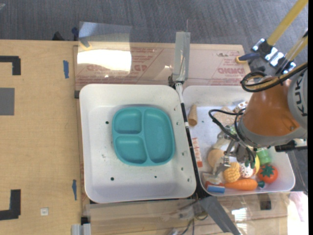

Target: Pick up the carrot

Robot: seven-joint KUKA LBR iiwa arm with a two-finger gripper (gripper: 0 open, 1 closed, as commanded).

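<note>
Camera view, looking down at a slant on two shallow white bins side by side. In the right white bin [288, 180], reaching in from the right: the grey arm with its orange band [268, 112], black cables looped above it, and the metal two-finger gripper [231, 160] lowered among a heap of toy food. Jaw state hard to read — cannot tell whether spread or clenched, with the tips lost against the clutter. Nothing plainly caught between them.

Just below the gripper, close to the near rim of the right bin: the long orange plastic carrot [240, 184], lying flat, roughly crosswise, thick end toward the right. Smooth, bright orange, tapering leftward. Touching or nearly touching its upper side: a bumpy yellow corn-like piece [232, 172]. At its right end: a red tomato-like toy with a green top [267, 174]. At its left end: a small blue-and-red flat piece [214, 188].

Left of the gripper: a rounded tan potato-like toy [214, 156]. Farther back, near the divider between the bins: a tan cone-shaped piece [192, 115]. A green piece [264, 156] just right of the gripper, partly under the arm.

In the left white bin [93, 131]: a teal plastic plate with three compartments [144, 135], well apart from the carrot.
</note>
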